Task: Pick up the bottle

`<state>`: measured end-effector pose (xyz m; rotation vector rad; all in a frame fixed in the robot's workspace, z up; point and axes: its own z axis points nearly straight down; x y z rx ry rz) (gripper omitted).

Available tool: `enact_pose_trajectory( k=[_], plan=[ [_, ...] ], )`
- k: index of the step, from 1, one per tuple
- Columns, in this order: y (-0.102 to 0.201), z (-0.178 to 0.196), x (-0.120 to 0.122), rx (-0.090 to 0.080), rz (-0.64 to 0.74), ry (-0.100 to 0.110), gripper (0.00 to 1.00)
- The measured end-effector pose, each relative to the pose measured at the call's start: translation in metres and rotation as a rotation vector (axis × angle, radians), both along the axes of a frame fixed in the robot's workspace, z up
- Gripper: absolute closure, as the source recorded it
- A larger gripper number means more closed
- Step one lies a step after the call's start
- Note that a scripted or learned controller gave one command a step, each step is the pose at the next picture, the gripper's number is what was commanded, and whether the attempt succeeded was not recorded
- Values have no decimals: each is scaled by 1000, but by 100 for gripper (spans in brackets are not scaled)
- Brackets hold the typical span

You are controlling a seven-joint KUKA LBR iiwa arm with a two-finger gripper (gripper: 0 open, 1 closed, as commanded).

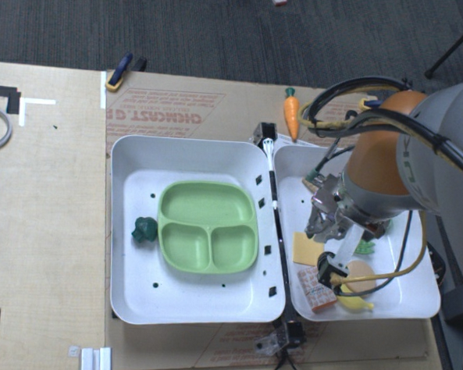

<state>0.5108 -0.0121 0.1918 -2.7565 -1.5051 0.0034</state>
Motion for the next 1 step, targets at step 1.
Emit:
enact_pose_trajectory(
  k=[1],
  plan=[
    [66, 40, -34, -1, -66, 0, 100]
  ],
)
